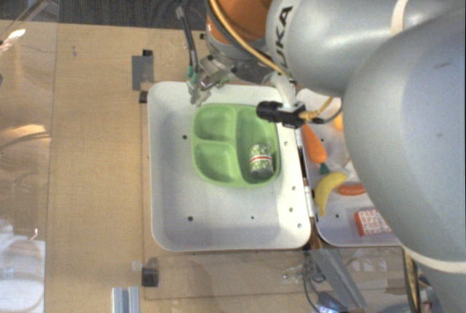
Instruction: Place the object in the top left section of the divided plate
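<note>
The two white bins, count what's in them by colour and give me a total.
Green: 1, the divided plate in the left bin
Silver: 1, the can lying in the plate's right section
Orange: 1, the carrot
Yellow: 1, the banana
Red: 2, the box and a flat piece
Total: 6

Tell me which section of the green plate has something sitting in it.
The large right-hand section of the green divided plate: a small can sits in it. The two smaller sections on the left side hold nothing.
</note>
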### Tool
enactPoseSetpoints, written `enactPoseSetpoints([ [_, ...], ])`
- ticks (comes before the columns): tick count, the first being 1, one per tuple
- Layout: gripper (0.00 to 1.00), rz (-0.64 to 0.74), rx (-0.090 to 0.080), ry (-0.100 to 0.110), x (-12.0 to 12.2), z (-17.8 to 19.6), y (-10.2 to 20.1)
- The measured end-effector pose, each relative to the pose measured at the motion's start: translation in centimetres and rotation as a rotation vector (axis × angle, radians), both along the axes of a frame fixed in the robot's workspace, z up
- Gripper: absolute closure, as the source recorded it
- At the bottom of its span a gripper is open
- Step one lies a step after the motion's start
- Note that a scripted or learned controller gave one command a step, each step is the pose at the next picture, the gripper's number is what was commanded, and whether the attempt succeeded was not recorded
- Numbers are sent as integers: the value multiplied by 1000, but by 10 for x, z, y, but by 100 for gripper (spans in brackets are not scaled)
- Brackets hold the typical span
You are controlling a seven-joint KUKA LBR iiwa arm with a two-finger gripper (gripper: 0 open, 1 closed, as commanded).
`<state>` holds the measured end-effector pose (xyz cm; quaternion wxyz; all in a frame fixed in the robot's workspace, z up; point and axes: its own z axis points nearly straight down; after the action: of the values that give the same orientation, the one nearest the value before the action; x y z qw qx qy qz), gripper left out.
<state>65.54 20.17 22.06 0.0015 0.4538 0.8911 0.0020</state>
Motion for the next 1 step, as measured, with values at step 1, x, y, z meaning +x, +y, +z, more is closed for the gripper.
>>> enactPoseSetpoints([
  [1,100,62,0,-1,14,-92,-84],
])
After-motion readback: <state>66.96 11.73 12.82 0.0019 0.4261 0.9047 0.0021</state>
